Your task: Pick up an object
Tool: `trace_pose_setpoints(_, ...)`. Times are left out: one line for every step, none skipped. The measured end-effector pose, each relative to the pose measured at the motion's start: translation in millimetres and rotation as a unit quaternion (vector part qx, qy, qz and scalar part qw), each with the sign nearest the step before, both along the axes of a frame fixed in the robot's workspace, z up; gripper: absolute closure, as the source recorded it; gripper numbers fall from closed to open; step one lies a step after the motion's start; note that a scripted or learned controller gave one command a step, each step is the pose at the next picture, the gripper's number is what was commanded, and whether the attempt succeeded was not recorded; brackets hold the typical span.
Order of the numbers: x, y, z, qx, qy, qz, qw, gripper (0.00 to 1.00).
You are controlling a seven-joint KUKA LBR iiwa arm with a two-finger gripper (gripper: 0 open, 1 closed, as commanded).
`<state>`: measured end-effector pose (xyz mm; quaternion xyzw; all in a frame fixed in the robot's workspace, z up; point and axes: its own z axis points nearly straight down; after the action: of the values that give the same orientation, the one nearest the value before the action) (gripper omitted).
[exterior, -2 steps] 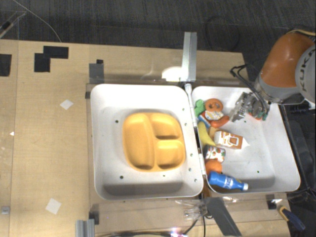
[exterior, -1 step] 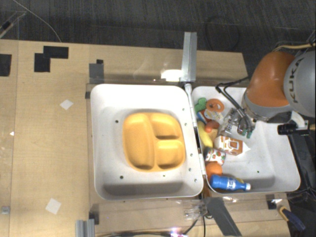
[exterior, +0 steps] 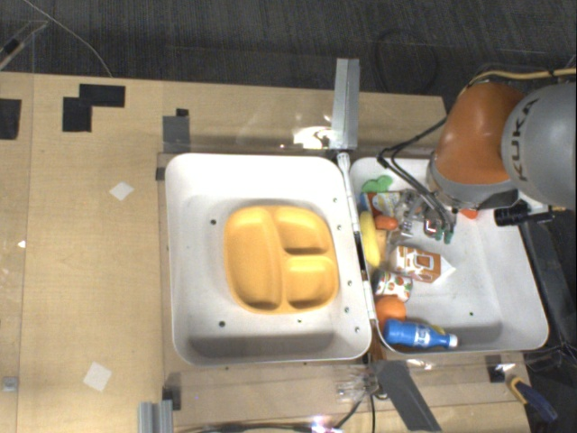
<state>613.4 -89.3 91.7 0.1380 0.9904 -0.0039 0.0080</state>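
The right bin (exterior: 505, 278) holds a pile of small items along its left side: a green piece (exterior: 377, 186), a yellow banana-like piece (exterior: 369, 234), a brown-and-white packet (exterior: 420, 263), a patterned packet (exterior: 393, 285), an orange ball (exterior: 390, 308) and a blue bottle (exterior: 417, 335) lying on its side. My gripper (exterior: 422, 219) hangs low over the upper part of this pile, under the orange wrist band (exterior: 473, 142), close to a small red-orange item (exterior: 386, 224). Whether anything sits between its fingers is hidden.
The left bin (exterior: 194, 242) carries a yellow divided tray (exterior: 279, 255) in its middle. A metal post (exterior: 345, 106) rises at the back between the two bins. Black cables run by the arm at the right.
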Motion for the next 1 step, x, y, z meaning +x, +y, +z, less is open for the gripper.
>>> trace_pose_setpoints(3.1, 0.1, 13.7, -0.0006, -0.005, 0.001, 1.0, 1.0)
